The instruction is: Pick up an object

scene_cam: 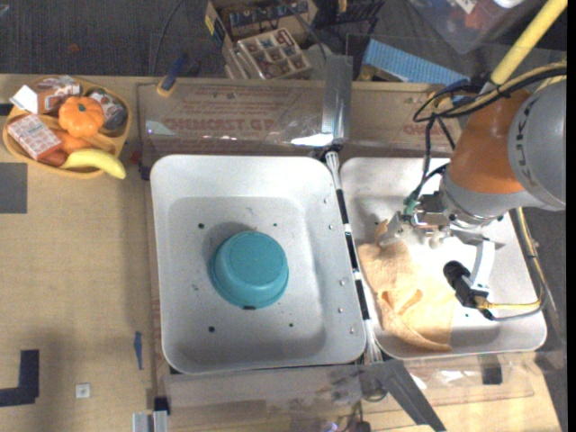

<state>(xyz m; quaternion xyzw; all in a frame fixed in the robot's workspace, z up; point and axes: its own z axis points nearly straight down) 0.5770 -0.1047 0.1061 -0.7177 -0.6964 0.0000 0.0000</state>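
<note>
The arm, grey with its orange band, reaches in from the right of the frame and hangs low over the right bin, its wrist pointing down and leftward toward the bin's middle. The claw sits at the upper left part of that bin, just above the top edge of a crumpled tan cloth that fills the bin's lower left; whether the claw stands wide or narrow I cannot tell, since the wrist hardware hides it and the tip is small and blurred. Nothing can be seen gripped in it. A black cylindrical piece shows just right of the cloth, below the wrist, though it may belong to the arm's own fittings, not to the loose things. The left bin holds a teal bowl, turned upside down near its middle, well apart from the claw. A wooden dish of toy fruit sits on the bench at the upper left of the frame, outside both bins. By my judgement the step in hand is the approach or descent onto the cloth, the nearest candidate. The next move calls for settling onto a raised fold, closing firmly, then lifting straight up; soft fabric may slip free or come up only partly.
</note>
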